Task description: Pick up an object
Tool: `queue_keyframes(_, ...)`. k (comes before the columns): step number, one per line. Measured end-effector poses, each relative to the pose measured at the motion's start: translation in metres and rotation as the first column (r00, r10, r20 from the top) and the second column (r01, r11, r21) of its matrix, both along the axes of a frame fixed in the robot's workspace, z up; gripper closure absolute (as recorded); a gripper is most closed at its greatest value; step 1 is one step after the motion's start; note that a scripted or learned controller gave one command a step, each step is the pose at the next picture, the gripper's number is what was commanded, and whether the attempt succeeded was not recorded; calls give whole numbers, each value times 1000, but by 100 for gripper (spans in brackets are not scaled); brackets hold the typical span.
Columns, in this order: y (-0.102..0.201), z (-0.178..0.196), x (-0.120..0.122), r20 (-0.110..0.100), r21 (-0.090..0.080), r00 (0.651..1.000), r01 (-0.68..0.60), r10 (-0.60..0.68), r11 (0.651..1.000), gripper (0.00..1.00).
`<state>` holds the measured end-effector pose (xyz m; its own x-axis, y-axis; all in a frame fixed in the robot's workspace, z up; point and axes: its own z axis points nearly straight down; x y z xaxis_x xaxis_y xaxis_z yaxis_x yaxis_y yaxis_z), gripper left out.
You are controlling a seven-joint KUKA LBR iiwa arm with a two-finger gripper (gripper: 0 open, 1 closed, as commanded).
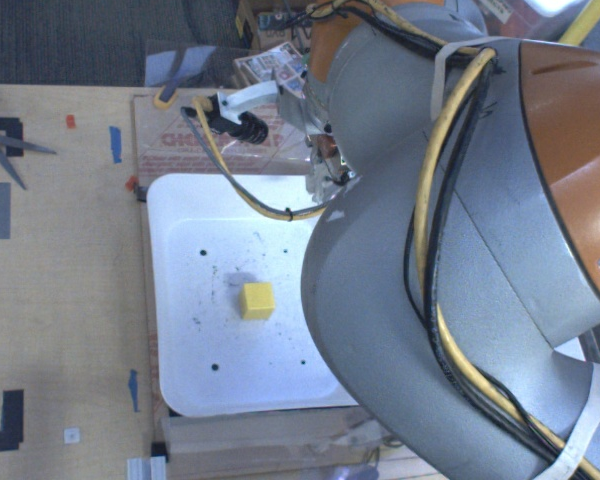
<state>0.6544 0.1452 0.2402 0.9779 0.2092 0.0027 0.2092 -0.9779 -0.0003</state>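
Observation:
A small yellow cube [257, 300] lies alone near the middle of the white bin [180, 368], on its scuffed floor. My gripper [332, 176] hangs over the bin's far rim, up and to the right of the cube and well apart from it. Nothing shows between the gripper and the cube. The thick grey arm with its orange band [570, 158] covers the right side of this bin and everything beyond it.
A flat cardboard box [175, 138] lies just behind the bin's far edge. Left of the bin is the wooden bench top [60, 268] with blue tape marks and black brackets. Cluttered boxes stand at the back.

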Motion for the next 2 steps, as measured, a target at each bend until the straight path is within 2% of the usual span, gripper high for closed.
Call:
queue_keyframes(1,-33,55,1,-5,-1,972,-236,236,972,100)
queue_keyframes(2,-48,-26,-15,-4,0,1000,12,-12,1000,100)
